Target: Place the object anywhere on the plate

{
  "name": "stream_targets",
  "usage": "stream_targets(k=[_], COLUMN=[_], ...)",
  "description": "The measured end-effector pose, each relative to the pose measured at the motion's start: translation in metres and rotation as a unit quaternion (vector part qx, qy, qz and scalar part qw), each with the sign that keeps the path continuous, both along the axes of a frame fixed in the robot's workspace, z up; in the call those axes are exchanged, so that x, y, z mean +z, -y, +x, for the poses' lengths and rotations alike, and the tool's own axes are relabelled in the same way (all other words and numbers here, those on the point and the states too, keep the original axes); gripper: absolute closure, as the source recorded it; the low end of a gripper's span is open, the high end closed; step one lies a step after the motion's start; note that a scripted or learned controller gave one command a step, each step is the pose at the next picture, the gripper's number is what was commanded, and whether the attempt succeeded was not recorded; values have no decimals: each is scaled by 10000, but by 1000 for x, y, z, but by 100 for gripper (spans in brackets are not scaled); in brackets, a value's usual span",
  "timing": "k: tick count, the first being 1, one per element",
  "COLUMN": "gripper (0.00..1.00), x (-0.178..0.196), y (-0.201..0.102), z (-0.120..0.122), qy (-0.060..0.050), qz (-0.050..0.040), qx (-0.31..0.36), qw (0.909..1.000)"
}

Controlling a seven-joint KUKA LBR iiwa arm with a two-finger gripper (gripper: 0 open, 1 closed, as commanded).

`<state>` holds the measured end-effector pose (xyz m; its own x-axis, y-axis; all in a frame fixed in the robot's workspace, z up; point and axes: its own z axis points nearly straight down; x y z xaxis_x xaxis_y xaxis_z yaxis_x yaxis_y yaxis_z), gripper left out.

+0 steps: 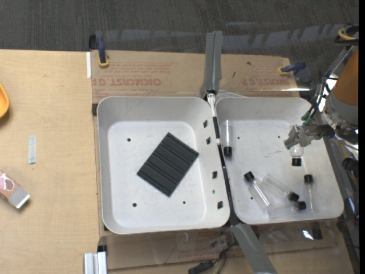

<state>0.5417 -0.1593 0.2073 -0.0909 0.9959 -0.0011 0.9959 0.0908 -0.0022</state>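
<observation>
Clear tubes [259,192] with black caps, right bin [274,213], ribbed black plate [168,164] left

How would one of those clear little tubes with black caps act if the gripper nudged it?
The tubes lie on their sides on the right bin's smooth white floor, so one would probably roll or skid away. They look thin, see-through and hollow, so likely very light. Being round and glossy, one might also slip from the gripper.
</observation>
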Motion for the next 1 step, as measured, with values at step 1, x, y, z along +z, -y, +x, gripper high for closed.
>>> stream_targets(k=[1], gripper=[100], x=[20], y=[-56], z=[94], qy=[-1], qz=[-4], qx=[-412], qw=[9992])
